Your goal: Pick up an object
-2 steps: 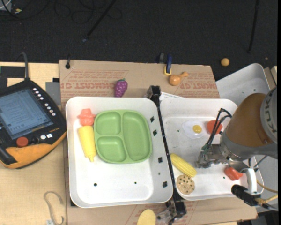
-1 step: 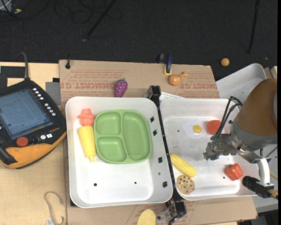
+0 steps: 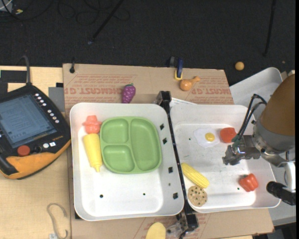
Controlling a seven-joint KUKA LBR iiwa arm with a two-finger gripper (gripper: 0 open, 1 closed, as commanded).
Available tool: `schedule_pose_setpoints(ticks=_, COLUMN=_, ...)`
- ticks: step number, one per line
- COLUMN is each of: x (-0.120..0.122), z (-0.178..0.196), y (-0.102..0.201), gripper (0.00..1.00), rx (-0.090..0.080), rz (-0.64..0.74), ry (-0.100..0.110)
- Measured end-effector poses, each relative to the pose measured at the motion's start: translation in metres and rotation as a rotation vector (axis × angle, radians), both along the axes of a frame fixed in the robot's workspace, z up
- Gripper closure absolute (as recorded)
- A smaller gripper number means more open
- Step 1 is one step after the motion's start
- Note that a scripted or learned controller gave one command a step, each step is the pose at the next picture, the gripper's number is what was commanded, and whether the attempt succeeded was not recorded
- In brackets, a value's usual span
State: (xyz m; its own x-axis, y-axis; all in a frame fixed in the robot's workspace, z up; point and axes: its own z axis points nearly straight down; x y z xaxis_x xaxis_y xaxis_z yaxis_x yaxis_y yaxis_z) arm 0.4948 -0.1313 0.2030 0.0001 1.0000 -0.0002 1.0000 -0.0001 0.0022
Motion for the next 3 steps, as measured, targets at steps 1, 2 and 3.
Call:
schedule_pose_setpoints(ticks=1, x=0.001, z=0.026, y=-0.001, gripper=1.00, rx=0.000, rz=0.000, ry=0.001)
schedule_pose_setpoints(ticks=2, x=0.017, z=0.035, y=0.053, gripper=1.00, rx=0.002, rz=0.005, ry=0.003)
schedule_pose_setpoints(ticks=3, x=0.038, z=0.028, y=0.095, gripper=1.00, rx=0.002, rz=0.003, ry=0.004)
